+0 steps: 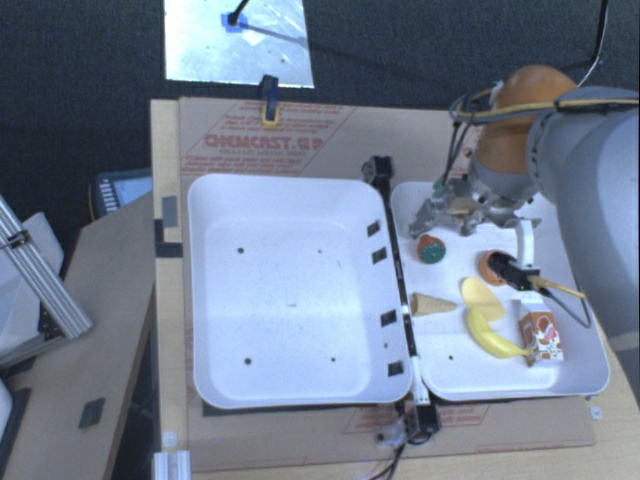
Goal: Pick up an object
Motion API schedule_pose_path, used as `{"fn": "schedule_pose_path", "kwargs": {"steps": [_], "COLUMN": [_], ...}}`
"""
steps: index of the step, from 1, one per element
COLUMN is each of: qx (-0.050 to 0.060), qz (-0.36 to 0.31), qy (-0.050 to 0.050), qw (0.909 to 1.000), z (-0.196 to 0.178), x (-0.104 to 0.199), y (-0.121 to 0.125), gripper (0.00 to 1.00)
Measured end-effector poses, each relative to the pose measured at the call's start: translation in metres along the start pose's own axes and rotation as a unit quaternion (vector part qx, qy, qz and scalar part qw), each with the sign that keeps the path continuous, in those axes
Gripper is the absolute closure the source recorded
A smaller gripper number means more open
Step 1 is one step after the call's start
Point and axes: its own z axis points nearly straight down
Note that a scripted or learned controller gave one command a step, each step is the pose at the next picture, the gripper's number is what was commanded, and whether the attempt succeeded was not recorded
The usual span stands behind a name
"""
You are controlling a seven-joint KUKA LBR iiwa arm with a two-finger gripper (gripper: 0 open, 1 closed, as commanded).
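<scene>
Red-green ball in right bin, just below jaws.

Bulky grey arm, orange wrist band (thin cables looped), metallic end effector.

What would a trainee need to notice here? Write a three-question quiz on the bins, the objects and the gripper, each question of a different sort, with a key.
1. True or false: the banana lies in the left bin.
2. Which object is nearest the gripper?
A. the small carton
B. the round red and green object
C. the tan wedge
3. Fill in: the gripper hovers over the far end of the ___ bin.

Key
1. False. The banana lies in the right bin, beside the carton.
2. B. It sits just below the gripper in the camera view.
3. right
</scene>
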Motion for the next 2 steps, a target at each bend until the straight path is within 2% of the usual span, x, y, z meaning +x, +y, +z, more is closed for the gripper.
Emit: {"fn": "schedule_pose_path", "kwargs": {"steps": [1,2], "qx": [-0.009,-0.001], "qz": [0.006,0.000], "qy": [-0.005,0.000], "qw": [0.9999,1.0000], "z": [-0.085,-0.002], "x": [-0.081,-0.007], "y": [0.001,0.001], "gripper": [0.00,0.00]}}
